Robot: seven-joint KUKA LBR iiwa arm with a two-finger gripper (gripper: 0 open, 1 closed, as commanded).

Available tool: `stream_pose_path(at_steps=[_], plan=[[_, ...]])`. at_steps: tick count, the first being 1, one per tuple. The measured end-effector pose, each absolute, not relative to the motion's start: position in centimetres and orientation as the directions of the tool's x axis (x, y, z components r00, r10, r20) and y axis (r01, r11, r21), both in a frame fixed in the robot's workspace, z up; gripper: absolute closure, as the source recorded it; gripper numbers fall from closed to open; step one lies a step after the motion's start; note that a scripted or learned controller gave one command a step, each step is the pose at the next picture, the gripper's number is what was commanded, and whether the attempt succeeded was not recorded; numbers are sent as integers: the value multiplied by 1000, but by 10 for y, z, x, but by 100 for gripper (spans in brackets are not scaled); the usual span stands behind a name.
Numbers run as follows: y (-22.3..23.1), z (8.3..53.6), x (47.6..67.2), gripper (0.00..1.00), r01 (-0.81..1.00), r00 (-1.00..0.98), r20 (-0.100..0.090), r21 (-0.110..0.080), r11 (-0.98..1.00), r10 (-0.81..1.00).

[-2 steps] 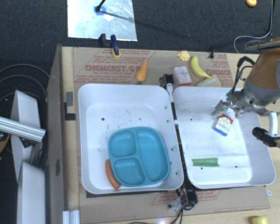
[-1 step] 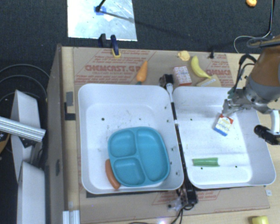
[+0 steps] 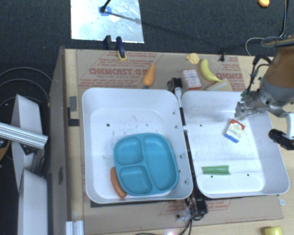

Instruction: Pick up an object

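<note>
I reach in from the right, my grey arm with its orange band (image 3: 288,62) slanting down over the far right corner of the right bin (image 3: 269,146); my gripper (image 3: 241,110) hangs low over that bin, just above and beside a small carton (image 3: 234,130); whether my fingers are spread or closed I cannot tell, for they are too small and dark against the wrist, and whether they touch the carton I cannot tell either.

The small carton, white with red and blue on it, lies tilted on the bin floor toward the far right part of the right bin; nearer the front edge of the same bin lies a flat green strip (image 3: 215,170), well apart from the carton.

The left bin (image 3: 132,106) holds a blue divided plate (image 3: 145,163) in its near half; an orange sausage-shaped thing (image 3: 117,182) lies just beside the plate's left edge, near the bin's front corner.

Behind the bins, on the cardboard sheet (image 3: 108,67), sit a carrot (image 3: 149,75), a small box (image 3: 191,79), a banana (image 3: 207,71) and a small yellow lump (image 3: 193,58); the banana is just beside the box; a small orange ball (image 3: 263,2) lies on the dark floor far off behind me.
</note>
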State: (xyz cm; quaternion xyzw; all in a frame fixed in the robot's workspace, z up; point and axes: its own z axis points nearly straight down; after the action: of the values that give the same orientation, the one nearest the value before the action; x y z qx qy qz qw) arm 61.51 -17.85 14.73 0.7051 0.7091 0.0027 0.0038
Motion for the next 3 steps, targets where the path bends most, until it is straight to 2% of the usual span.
stream_pose_path(at_steps=[3], plan=[[-178,180,618,100,1000,-11,0,18,11,1000]])
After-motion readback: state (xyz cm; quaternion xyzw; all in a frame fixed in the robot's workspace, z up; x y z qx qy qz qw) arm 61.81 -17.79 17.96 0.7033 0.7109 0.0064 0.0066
